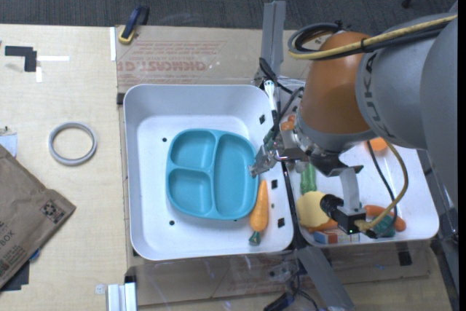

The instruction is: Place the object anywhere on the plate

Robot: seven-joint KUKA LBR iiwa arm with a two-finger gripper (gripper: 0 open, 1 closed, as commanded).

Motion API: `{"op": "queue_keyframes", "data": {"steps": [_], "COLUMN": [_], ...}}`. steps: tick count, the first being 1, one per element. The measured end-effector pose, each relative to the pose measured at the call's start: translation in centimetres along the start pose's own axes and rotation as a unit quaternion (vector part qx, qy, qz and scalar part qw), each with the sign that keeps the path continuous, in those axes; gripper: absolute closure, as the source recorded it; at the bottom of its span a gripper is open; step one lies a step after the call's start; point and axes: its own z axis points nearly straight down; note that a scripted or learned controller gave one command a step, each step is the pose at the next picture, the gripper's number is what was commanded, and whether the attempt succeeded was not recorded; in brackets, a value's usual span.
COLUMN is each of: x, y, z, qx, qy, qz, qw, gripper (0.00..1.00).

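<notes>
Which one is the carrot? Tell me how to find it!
Look in the left white bin, the one with the blue plate. The carrot lies on the bin floor along the plate's right edge. It is the long orange thing with a little green end pointing toward the bin's front edge.

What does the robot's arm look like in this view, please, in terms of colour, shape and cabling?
The arm is bulky and rounded, grey, with a glossy orange band above the wrist. Yellow and black cables loop over the top of the band, and thin black cables hang below it. The gripper is small, of dull metal.
</notes>
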Motion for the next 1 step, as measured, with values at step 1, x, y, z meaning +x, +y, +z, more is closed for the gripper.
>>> {"op": "queue_keyframes", "data": {"steps": [1], "x": [0.00], "y": [0.00], "z": [0.00], "qx": [0.000], "qy": [0.000], "qz": [0.000], "qw": [1.0000], "gripper": [0.00]}}
